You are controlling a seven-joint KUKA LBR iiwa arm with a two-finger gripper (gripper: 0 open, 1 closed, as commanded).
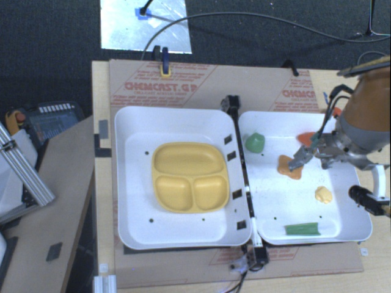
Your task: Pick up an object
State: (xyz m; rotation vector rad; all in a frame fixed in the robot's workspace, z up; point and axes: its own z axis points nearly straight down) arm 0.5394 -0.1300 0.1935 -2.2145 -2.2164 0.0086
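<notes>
The right bin holds several small items: a green rounded piece, an orange piece, a red-orange piece, a pale yellow lump and a flat green bar. My gripper reaches in from the right, low over the bin, and its tip rests at the right edge of the orange piece. The red-orange piece lies just behind the gripper and is partly hidden by it.
A yellow three-compartment plate lies in the middle of the left bin. A black divider with clips runs between the two bins. A cable and a foil sheet lie beyond the bench's far edge.
</notes>
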